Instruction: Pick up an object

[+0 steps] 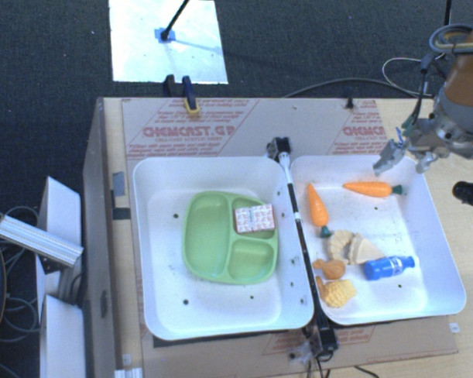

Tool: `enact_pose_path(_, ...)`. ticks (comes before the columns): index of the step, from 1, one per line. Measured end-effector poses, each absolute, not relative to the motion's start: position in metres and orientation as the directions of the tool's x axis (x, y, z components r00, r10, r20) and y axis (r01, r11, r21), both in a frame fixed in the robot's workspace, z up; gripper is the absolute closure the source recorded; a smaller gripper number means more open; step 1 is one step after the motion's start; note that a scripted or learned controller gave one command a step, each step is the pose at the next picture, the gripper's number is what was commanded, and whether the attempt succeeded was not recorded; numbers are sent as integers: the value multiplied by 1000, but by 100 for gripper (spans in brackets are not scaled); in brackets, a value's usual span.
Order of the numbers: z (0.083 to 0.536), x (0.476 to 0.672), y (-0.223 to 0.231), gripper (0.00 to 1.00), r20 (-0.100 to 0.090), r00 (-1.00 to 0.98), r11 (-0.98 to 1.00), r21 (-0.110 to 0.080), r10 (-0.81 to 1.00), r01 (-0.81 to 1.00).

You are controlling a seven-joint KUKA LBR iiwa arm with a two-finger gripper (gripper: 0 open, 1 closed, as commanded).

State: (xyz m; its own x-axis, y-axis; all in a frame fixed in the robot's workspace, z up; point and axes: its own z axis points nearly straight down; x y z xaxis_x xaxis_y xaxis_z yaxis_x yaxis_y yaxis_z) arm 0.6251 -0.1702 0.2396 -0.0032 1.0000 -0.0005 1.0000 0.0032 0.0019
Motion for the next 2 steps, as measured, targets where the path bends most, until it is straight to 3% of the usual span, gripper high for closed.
enact_pose_path(1,107,645,-179,0,0,-4,4,-2,1000,1000)
enact_pose_path(2,120,647,-179,100,-2,-6,6,6,1000,1000)
